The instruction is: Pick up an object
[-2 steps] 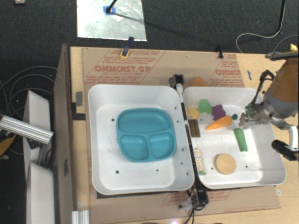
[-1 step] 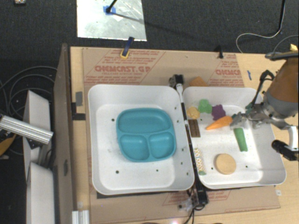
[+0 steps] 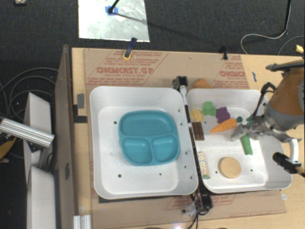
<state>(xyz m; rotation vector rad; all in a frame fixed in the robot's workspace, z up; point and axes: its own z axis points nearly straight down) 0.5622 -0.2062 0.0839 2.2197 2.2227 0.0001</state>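
The right white bin (image 3: 257, 97) holds several small toys. An orange carrot (image 3: 224, 125) lies near its middle, with a purple piece (image 3: 222, 113), a green piece (image 3: 208, 109) and a yellow piece (image 3: 196, 114) behind it. A tan round disc (image 3: 229, 167) rests near the front. My gripper (image 3: 245, 130) is low over the bin's right half, just right of the carrot's tip. A green stick (image 3: 247, 145) pokes out directly below the gripper, touching or nearly touching it. The wrist hides the stick's upper end.
The left bin (image 3: 102, 142) holds a teal divided plate (image 3: 148, 136). A brown bar (image 3: 198, 130) and a speckled strip (image 3: 204, 163) lie along the right bin's left wall. An orange item (image 3: 201, 83) sits on the cardboard behind the bins.
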